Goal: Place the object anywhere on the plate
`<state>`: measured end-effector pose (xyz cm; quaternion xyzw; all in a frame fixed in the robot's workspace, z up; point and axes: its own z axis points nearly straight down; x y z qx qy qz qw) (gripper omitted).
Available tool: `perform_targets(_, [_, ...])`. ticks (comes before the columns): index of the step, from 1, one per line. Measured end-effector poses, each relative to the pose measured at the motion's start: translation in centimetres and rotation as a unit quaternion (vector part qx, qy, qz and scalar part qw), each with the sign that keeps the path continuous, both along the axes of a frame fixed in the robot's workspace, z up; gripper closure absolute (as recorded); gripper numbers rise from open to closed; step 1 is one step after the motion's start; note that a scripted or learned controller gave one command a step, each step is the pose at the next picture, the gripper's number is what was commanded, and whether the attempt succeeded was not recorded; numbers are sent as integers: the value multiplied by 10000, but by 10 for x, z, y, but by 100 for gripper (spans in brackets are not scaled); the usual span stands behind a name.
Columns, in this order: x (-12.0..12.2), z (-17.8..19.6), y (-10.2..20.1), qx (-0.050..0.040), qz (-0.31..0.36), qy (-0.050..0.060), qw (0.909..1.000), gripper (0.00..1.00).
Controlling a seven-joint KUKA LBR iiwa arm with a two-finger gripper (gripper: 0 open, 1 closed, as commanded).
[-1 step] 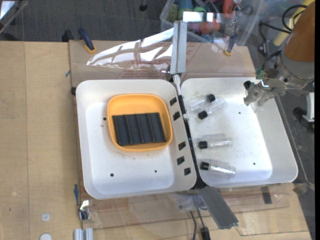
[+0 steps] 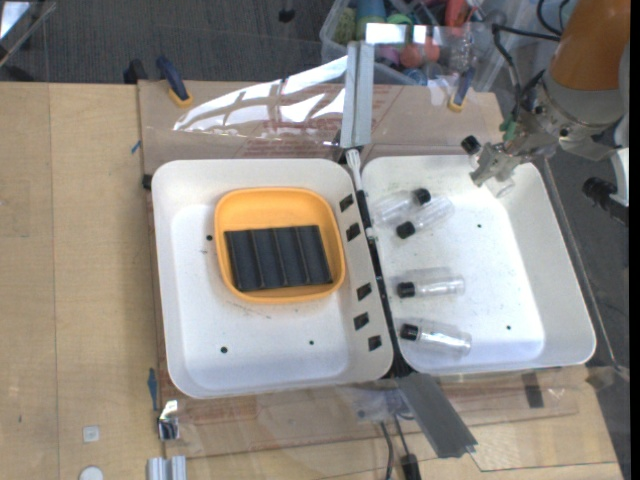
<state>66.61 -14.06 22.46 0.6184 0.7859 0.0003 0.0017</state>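
Observation:
Several clear vials with black caps lie in the right bin [image 2: 560, 298]: two close together near its back left [image 2: 428, 214], one in the middle [image 2: 437, 287] and one by the front left [image 2: 441, 340]. The orange plate [image 2: 280, 206] sits in the left bin [image 2: 190, 298] and carries a black ridged insert [image 2: 278, 256]. My gripper [image 2: 490, 171] hangs over the back edge of the right bin, to the right of the back pair of vials and apart from them. A small black piece [image 2: 470, 144] shows beside it; what it is cannot be made out.
A raised divider with black clips [image 2: 358, 268] separates the two bins. Behind them stand a clear box of colourful items [image 2: 420, 8] and a metal post [image 2: 357, 98]. Crumpled clear plastic [image 2: 260, 103] lies behind the left bin.

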Motion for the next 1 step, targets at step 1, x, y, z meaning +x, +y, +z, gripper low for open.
perform_targets(1, [2, 13, 25, -3, 946, -7, 9955, 100])
